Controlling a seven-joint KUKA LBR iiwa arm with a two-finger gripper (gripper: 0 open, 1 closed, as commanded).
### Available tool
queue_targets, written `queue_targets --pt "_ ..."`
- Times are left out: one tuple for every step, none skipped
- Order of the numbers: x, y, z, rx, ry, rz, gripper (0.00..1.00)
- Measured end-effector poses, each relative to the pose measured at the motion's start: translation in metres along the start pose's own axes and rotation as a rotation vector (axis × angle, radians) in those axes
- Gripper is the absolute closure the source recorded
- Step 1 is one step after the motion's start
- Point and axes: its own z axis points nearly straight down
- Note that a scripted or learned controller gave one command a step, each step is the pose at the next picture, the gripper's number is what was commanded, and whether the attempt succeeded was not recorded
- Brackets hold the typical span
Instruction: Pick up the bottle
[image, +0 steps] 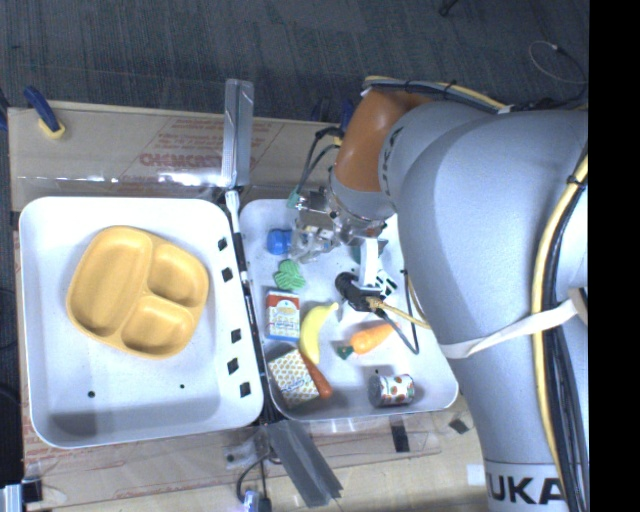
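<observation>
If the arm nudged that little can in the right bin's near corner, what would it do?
The can seems to lie on its side, so a nudge would probably roll it. It sits near the wall of the right bin, which would likely stop it. Its shiny end suggests stiff metal, perhaps slippery to grip.

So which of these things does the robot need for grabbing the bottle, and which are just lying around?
For the job:
- gripper
- bottle, probably the blue-ended thing beside the gripper
- right bin, where it lies

Just lying about:
- yellow tray in the left bin
- banana
- carrot
- can
- small carton
- green thing
</observation>
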Motion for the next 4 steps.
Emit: queue_targets --pt "0.059 -0.009 -0.091 -0.027 0.008 0.392 1.00" --pt "0.059 -0.009 -0.091 -0.026 0.008 0.392 0.00" --pt "0.006 -0.001 -0.050 -0.019 0.011 0.663 0.00" --pt "0.010 0.004 -0.003 -0.036 0.025 0.808 0.00"
